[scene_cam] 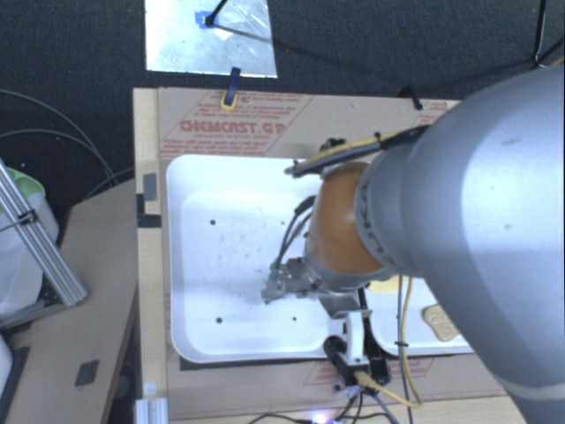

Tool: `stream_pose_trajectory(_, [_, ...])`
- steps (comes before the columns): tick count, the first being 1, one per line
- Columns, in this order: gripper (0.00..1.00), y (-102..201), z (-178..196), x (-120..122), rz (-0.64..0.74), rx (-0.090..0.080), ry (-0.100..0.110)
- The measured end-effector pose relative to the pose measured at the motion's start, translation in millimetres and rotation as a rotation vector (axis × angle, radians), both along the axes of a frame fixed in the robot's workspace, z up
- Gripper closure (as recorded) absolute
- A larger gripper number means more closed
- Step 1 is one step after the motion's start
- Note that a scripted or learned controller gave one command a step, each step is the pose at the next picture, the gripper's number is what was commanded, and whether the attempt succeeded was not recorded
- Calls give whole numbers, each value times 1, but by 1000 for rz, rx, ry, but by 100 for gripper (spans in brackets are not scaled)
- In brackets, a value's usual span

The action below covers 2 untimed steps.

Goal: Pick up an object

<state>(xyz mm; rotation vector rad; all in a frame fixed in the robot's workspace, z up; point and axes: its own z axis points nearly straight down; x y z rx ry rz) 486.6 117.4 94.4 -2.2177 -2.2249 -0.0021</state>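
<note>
I cannot tell my gripper's (281, 287) state; the tan piece (439, 321) well to its right looks light and stiff, so I'd pinch across its narrow width.

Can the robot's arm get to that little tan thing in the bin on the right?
Probably yes. The tan thing lies uncovered in the right bin, just beside the arm, with nothing on top of it.

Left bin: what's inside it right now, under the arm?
The left bin shows bare white floor with small dark specks across its left and middle. The arm covers its right side, so anything lying there is hidden. A tan object lies in the right bin.
</note>
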Motion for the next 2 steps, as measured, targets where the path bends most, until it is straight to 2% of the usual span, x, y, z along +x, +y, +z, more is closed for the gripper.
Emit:
stream_pose_trajectory(1, [100, 0, 10, 1, -2, 1, 0])
stream_pose_trajectory(2, [100, -6, -11, 0, -3, 0, 2])
